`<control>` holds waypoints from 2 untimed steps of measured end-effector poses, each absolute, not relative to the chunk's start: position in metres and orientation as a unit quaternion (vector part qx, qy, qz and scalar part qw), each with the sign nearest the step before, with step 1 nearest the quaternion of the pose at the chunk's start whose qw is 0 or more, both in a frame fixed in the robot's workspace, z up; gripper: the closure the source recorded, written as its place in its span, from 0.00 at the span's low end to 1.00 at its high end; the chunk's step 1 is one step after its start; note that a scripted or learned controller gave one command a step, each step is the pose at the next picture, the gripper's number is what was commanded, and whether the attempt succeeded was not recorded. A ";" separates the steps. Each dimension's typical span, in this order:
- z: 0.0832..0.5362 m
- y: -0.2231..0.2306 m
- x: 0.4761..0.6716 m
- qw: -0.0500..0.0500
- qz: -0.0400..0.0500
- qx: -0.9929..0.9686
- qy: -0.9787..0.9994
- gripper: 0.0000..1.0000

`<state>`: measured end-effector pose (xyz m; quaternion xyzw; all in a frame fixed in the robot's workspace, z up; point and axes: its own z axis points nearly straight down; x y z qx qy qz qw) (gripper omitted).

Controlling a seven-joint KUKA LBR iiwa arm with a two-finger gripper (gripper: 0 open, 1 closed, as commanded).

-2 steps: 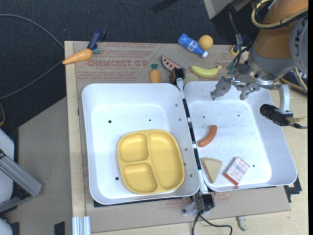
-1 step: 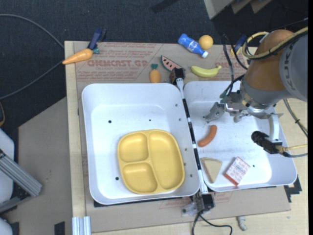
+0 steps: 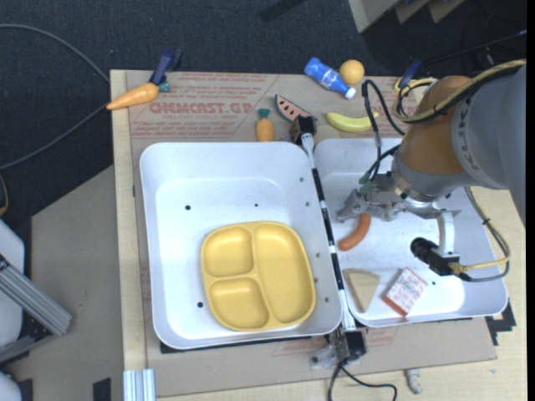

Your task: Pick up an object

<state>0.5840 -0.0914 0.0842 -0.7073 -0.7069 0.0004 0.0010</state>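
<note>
Plastic shapes most of what you see: two shallow white bins, smooth and round-cornered, sit side by side on your table (image 3: 209,98), whose top is printed brown cardboard; the left bin (image 3: 167,174) holds a glossy yellow tray (image 3: 257,274) moulded into three compartments. Your end effector (image 3: 361,207) sits low in the right bin (image 3: 485,299), beneath the grey arm with its orange band; you cannot tell from this slant whether its fingers are apart or together. Just below and slightly left of the end effector lies a small orange-red sausage (image 3: 354,232), a smooth curved cylinder; its upper end is at or just beside the fingertips, and contact is unclear. Further below sits a tan wedge (image 3: 362,287), matte and triangular; below and to the right, a flat red-and-white packet (image 3: 406,291). Above the end effector, outside the bins, lie a yellow banana (image 3: 349,123), a blue bottle (image 3: 328,77) and a watermelon slice (image 3: 287,108); far to the left rests a carrot (image 3: 134,98).
</note>
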 end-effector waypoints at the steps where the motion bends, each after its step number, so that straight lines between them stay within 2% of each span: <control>1: 0.094 -0.091 0.585 0.000 0.000 -0.708 -0.706 1.00; 2: 0.207 -0.027 0.561 0.000 -0.001 -0.707 -0.708 1.00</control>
